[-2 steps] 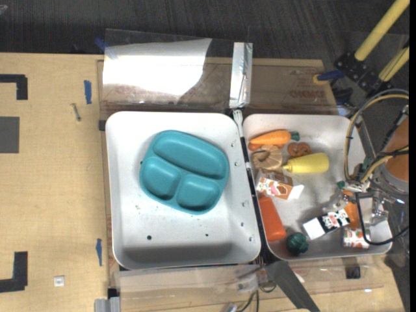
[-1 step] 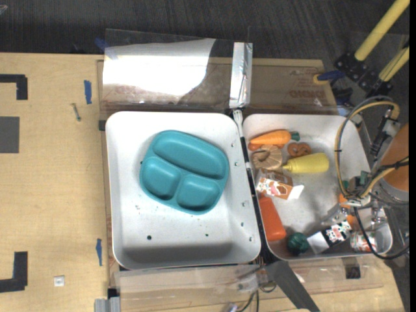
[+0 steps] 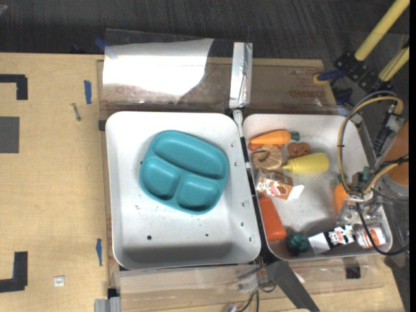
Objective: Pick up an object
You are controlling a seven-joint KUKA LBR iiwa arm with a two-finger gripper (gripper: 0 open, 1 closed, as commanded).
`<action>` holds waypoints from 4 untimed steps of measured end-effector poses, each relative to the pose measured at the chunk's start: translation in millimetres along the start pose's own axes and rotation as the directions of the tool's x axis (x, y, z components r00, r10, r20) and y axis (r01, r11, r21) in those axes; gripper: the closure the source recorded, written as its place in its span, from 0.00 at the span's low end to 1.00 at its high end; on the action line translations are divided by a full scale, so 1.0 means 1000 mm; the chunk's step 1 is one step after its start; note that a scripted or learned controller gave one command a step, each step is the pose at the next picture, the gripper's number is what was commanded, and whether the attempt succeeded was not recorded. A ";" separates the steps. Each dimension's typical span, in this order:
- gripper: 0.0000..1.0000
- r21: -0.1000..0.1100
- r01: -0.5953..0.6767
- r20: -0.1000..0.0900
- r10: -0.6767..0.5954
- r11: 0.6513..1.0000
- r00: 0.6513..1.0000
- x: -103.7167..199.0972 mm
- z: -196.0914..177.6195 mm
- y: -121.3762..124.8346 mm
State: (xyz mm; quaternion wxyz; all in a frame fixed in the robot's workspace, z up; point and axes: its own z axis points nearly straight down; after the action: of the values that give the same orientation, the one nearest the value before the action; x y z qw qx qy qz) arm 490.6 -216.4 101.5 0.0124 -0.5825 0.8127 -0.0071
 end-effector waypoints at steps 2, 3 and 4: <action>1.00 -0.020 0.191 -0.001 -0.191 0.981 0.982 -0.117 -0.118 -0.118; 1.00 -0.020 0.309 0.001 -0.309 0.951 0.951 -0.095 -0.116 -0.159; 1.00 -0.018 0.434 0.001 -0.434 0.901 0.901 -0.052 -0.174 -0.175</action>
State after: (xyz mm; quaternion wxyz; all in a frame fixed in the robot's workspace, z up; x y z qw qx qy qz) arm 668.2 -223.5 280.2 0.0042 -0.7489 0.6626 -0.0036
